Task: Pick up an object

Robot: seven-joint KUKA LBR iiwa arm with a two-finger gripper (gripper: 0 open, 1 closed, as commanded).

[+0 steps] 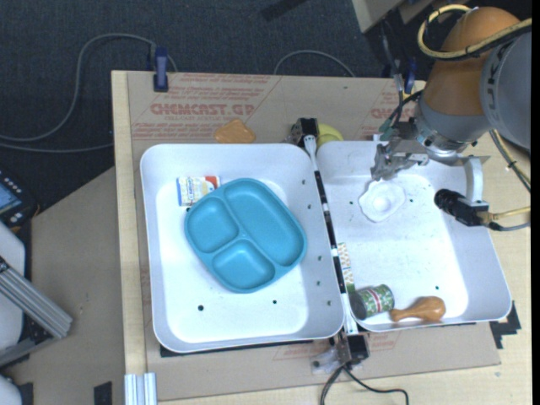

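Camera view: end effector (390, 169) poised just above a white object (380, 201).

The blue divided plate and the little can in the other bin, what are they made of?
The blue plate looks like moulded plastic: one even colour, soft sheen, rounded compartments. The can seems metal with a green printed label, though it is too small to be sure.

Two shallow white bins sit side by side on a brown surface (135, 226). The left bin (169, 302) holds a blue divided plate (245, 234) with a small carton (197, 187) touching its upper left edge. In the right bin (472, 268), the gripper (390, 163) hangs just above a white crumpled object (380, 201). A green can (372, 299) and a brown pear-shaped object (418, 310) lie together near the front wall.
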